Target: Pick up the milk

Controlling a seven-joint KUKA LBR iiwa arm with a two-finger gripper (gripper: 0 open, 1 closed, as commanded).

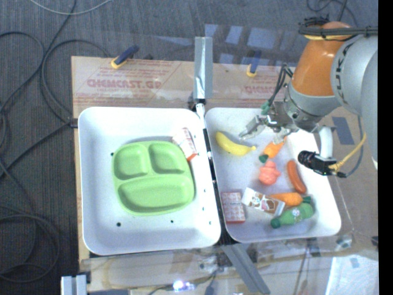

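Your milk carton (261,201) lies tipped on its side near the front of the right bin (331,226), wedged into a crowd: a pink waffle-like block (233,206) just to its left, a carrot (288,198) touching its right end, and a green bottle (295,214) just in front of that. Lying flat and hemmed in, it offers you little room for a clean approach, I judge. Farther back sit a pink toy (269,174), a sausage (295,176), a second carrot (274,147) and a banana (233,144). The gripper (265,125) hangs over the bin's back part, above the banana and well apart from the milk, its fingers spread with nothing between them. The left bin (98,226) carries a green divided plate (153,177) and a small red-and-white packet (185,143).
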